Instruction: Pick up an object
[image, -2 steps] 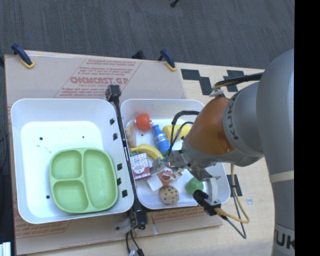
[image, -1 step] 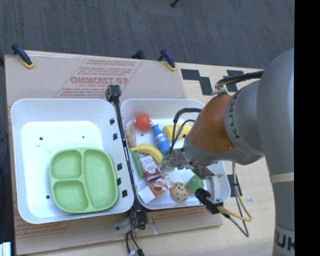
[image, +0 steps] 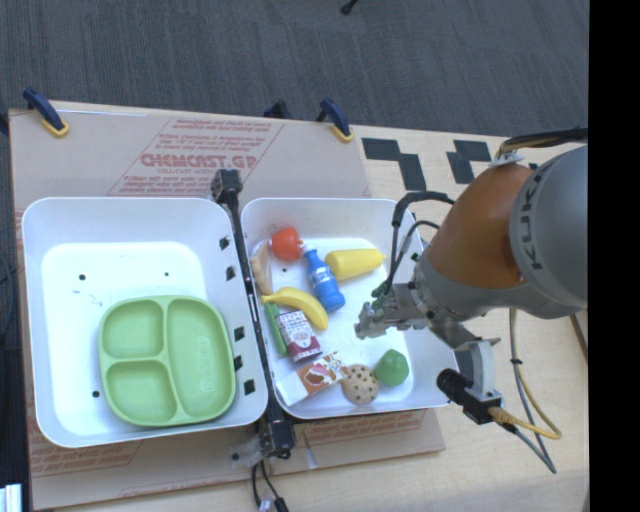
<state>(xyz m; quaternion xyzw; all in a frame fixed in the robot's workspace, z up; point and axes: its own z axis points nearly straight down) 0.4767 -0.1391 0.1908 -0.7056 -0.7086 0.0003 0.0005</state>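
Two shallow white bins sit side by side on a cardboard sheet printed in red. At far left, the left bin (image: 60, 240) holds a light green divided plate (image: 167, 360) with three compartments, lying flat toward the near wall. Across the black clips at the shared rim, the right bin (image: 300, 215) carries the loose items. Along its left side lie a yellow banana (image: 300, 305), curved, and just below it a dark red and green packet (image: 293, 335). Above these sit a small orange-red ball (image: 286, 243) and a blue bottle (image: 322, 280), tilted, with a yellow lemon-shaped piece (image: 353, 262) just right of the bottle's top. Near the front wall rest a red and white wrapper (image: 320, 373), a speckled tan ball (image: 359, 384) touching it, and a green rounded object (image: 392, 367) just beside that. The gripper (image: 375, 318) is over the bin's right part, above the green object and apart from it; whether its fingers are spread or closed cannot be told, and nothing is seen between them.
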